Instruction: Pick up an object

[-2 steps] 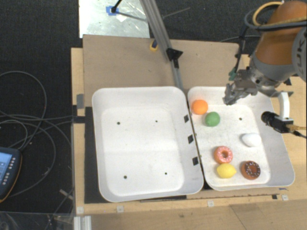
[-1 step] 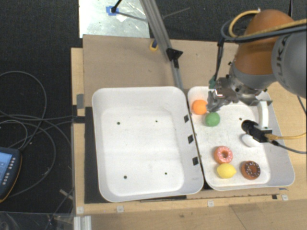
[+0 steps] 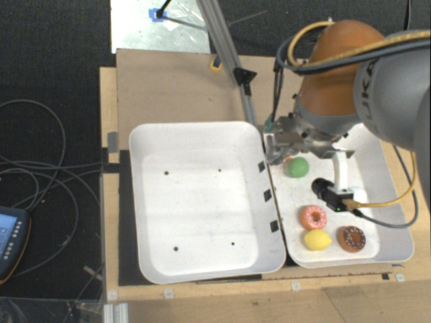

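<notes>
The grey arm (image 3: 397, 86) comes in from the right and bends downward, its orange band (image 3: 337, 66) (a bulging dome from this angle) sitting right above the wrist. The gripper (image 3: 279, 150) hangs below that, pointing down, probably near vertical. The wrist's own bulk hides most of it from above.

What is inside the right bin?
The right bin holds a green ball, a pink donut, a lemon and a chocolate donut. The arm covers the bin's far part, so anything lying there is hidden.
</notes>
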`<action>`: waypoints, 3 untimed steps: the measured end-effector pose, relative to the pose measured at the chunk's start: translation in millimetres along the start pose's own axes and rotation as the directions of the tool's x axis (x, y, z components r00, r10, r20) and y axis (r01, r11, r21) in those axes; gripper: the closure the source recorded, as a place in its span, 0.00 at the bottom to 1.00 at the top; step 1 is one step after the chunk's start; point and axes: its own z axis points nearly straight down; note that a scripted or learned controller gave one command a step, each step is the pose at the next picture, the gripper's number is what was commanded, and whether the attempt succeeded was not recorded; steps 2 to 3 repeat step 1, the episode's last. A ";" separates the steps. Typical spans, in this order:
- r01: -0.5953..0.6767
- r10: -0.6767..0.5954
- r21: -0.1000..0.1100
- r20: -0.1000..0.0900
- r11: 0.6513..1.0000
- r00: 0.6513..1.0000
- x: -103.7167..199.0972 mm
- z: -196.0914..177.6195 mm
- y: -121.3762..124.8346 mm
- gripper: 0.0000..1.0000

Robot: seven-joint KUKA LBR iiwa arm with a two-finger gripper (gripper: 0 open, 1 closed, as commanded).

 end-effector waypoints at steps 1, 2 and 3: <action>-0.001 0.001 0.000 0.000 1.000 1.000 48.1 -5.8 -21.7 1.00; -0.001 0.001 0.000 0.000 1.000 1.000 48.1 -5.8 -21.7 1.00; -0.001 0.001 0.000 0.000 1.000 1.000 48.1 -5.8 -21.7 1.00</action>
